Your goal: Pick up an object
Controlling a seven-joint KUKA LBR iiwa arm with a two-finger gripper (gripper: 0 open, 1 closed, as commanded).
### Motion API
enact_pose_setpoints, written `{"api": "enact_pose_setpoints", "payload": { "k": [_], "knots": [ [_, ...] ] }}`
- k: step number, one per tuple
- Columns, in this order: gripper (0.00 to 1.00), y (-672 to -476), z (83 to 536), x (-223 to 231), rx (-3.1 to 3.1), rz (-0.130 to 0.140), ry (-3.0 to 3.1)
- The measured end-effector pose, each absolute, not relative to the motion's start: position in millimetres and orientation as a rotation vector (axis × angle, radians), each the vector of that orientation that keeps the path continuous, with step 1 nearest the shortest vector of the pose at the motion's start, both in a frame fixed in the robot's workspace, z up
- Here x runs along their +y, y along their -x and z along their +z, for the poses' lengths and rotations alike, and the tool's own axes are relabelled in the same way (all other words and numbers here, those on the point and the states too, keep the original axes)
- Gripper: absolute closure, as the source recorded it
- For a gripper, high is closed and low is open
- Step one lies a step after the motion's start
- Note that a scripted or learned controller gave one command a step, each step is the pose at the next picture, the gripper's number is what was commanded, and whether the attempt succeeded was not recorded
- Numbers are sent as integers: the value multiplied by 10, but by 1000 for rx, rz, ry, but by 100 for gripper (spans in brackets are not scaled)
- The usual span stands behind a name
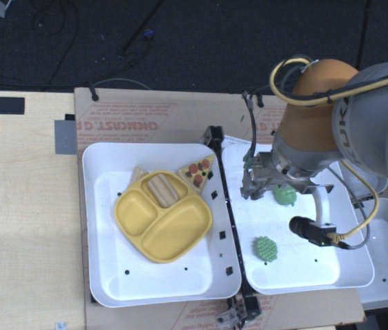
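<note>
Two white bins (pixel 111 280) sit side by side on the bench. Over in the right bin lie a knobbly green ball (pixel 266 248) and a paler green lump (pixel 286 196), the lump just beside the gripper (pixel 252 188). How that gripper stands I cannot tell; the arm's (pixel 317 115) bulk hides much of it.

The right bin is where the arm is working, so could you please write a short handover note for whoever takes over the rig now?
Gripper: low over the right bin, near its left wall; nothing visibly held.
Right bin: a smooth green object beside the gripper, a bumpy green object nearer the front.
Left bin: a yellow divided plate with a tan piece in it, a toy pizza slice behind.
Done: no pick evident.
Left: grasp an object and lift it.
</note>
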State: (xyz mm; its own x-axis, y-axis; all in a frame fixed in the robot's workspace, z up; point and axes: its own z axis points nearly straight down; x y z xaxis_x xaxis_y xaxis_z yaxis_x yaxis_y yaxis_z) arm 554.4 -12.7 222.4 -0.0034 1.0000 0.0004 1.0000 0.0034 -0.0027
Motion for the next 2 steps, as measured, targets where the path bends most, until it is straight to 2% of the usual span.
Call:
{"api": "enact_pose_setpoints", "payload": {
  "k": [2],
  "knots": [
    [100,-5595,2072,998,-2225,3,2212]
  ]
}}
